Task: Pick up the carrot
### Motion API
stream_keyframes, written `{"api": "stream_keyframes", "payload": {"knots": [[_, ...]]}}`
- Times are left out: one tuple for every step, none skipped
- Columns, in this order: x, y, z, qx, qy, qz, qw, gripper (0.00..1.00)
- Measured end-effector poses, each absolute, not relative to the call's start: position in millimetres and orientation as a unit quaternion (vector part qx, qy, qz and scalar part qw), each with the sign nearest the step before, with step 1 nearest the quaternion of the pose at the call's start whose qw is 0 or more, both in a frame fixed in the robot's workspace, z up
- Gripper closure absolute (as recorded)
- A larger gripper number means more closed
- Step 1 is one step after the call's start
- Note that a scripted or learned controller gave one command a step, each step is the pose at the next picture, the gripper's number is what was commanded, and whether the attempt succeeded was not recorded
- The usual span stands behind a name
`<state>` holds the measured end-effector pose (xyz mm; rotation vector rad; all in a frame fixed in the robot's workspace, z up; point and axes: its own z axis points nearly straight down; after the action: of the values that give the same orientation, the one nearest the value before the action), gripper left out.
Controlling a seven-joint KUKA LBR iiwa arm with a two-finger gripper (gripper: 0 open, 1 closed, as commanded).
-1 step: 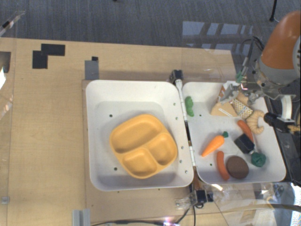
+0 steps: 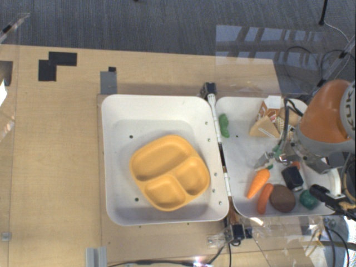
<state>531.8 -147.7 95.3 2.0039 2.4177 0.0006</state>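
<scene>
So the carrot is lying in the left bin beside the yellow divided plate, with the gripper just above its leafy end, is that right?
Not quite: the carrot lies in the right bin, not the left. The yellow divided plate sits alone in the left bin. The camera view shows this; the gripper is indeed just above the carrot's leafy end.

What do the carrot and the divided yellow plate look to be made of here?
Carrot: likely moulded plastic toy food, judging by its uniform smooth orange with a green tip. Divided plate: probably matte plastic, given its even yellow colour, rounded moulded compartments and soft sheen. Neither material is certain.
</scene>
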Motion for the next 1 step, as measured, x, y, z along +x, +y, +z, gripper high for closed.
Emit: {"api": "stream_keyframes", "payload": {"knots": [[536.5, -146.2, 108.2, 0.637, 0.771, 0.0035, 0.006, 1.0]]}}
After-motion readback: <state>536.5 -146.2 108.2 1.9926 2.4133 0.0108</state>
